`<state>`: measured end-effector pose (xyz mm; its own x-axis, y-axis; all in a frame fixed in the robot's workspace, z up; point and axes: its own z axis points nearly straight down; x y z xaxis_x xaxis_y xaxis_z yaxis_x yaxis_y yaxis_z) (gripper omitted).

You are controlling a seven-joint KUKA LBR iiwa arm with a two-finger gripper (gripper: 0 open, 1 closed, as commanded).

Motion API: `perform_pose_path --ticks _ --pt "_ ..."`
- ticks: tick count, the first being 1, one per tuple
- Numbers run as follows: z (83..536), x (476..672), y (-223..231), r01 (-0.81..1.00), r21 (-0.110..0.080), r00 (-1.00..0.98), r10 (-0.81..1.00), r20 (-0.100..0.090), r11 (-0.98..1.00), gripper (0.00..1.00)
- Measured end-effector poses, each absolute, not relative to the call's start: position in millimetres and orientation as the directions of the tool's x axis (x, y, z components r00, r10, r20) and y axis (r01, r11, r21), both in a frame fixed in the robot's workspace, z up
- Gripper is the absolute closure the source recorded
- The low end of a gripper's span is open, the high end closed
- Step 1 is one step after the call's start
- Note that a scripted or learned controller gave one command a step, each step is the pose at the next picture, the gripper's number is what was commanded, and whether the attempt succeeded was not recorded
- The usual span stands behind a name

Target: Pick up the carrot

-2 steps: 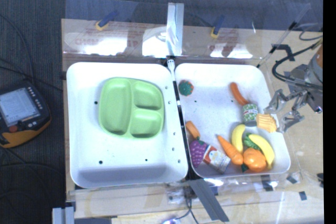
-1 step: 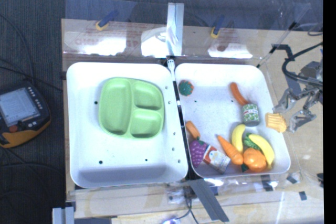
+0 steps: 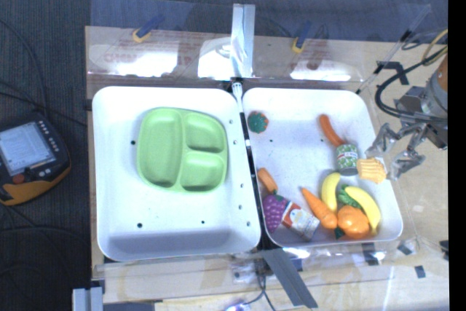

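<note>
Carrot (image 3: 319,206), a small orange tapered plastic toy lying just left of the yellow toy banana (image 3: 331,191) and touching it, looks light, rigid and slick, best pinched across its thicker middle by the gripper (image 3: 397,149), whose fingers stand apart.

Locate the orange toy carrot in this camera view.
The orange toy carrot lies in the right white bin, near its front, between the purple grape bunch and yellow bananas.
</note>
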<state>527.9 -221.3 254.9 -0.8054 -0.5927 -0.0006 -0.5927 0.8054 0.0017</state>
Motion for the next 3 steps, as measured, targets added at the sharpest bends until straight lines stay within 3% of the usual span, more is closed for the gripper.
perform_pose_path --ticks 1,2,3 --pt "320.8 509.9 -222.9 -0.687 -0.008 -0.726 -0.687 -0.005 0.726 1.0" --pt "240.9 532.8 -221.8 -0.806 0.006 -0.591 -0.806 -0.001 0.591 1.0" --pt "295.6 485.3 -222.8 -0.93 -0.002 -0.367 -0.93 -0.003 0.367 1.0"
